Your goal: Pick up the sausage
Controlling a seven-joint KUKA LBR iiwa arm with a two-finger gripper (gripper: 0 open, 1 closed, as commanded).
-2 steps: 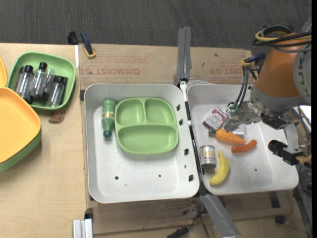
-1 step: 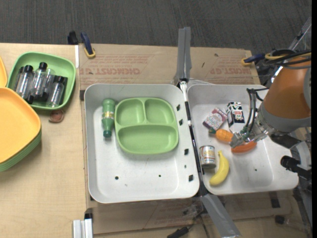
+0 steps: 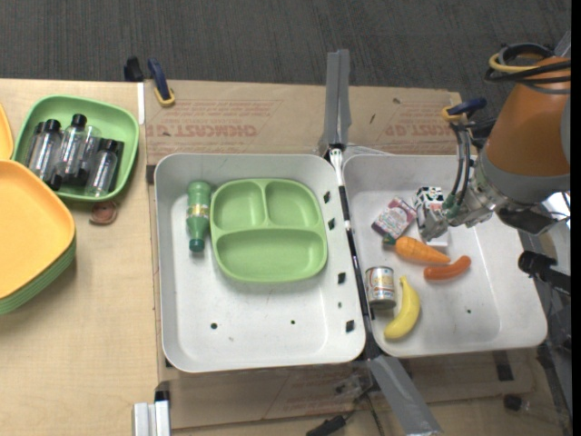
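Overhead, the claw (image 3: 436, 223) hovered low in the right bin (image 3: 508, 330), at the frame's right.
Its grip state could not be told. The sausage (image 3: 448, 268) lay just below it, touching the carrot (image 3: 421, 251); a banana (image 3: 404, 310) and a can (image 3: 381, 287) sat lower left. At frame centre, the left bin (image 3: 254, 334) carried a green divided plate (image 3: 269, 229) beside a green bottle (image 3: 197, 214).

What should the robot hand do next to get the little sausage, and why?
Probably shift a little toward the bench's front edge and lower. The gripper hovers in the right bin above the carrot, while the sausage lies just beyond it, touching the carrot's tip. Going straight down from here would likely hit the carrot instead.
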